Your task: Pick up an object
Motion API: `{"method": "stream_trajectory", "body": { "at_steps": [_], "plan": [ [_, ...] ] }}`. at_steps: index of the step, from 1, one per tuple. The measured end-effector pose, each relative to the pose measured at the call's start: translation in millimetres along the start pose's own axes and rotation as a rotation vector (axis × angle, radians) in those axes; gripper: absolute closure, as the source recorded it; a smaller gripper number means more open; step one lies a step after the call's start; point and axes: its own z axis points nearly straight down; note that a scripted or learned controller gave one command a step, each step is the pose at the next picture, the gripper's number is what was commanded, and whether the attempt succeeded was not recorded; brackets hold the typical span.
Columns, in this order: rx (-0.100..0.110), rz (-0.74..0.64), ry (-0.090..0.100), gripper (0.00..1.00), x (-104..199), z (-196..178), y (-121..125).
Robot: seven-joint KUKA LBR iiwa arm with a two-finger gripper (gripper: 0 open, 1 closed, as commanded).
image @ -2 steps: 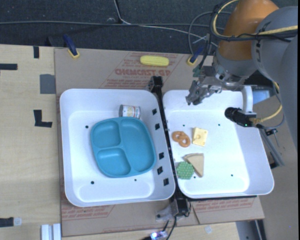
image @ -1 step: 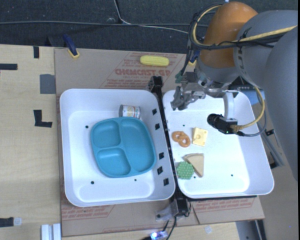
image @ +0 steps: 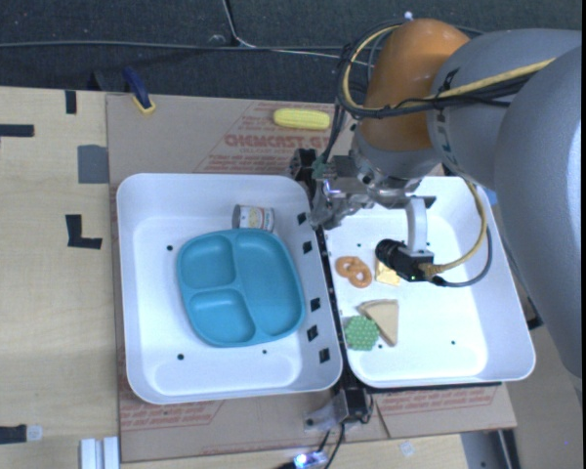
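My gripper (image: 324, 203) hangs over the back of the divider between the two bins, under the orange wrist band. Nothing shows in its grasp. In the right bin (image: 488, 360), a small brown pretzel (image: 353, 271) lies just in front of the gripper. A yellow cheese-like piece (image: 387, 277) sits beside the pretzel. Nearer the front lie a tan bread wedge (image: 382, 317) and a green round piece (image: 360, 333). In the left bin (image: 142, 262), a blue divided plate (image: 240, 288) fills the middle, and a small tin can (image: 253, 218) lies at its back edge.
A yellow corn-like object (image: 301, 118) rests on the cardboard behind the bins. A blue clip (image: 139, 92) sits at the cardboard's back left corner. The grey arm covers the back right of the right bin.
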Motion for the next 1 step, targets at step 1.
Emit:
{"method": "stream_trajectory", "body": {
  "at_steps": [1],
  "plan": [
    [0.0, -0.002, 0.001, 1.0, 46.5, 6.1, -13.2]
  ]
}}
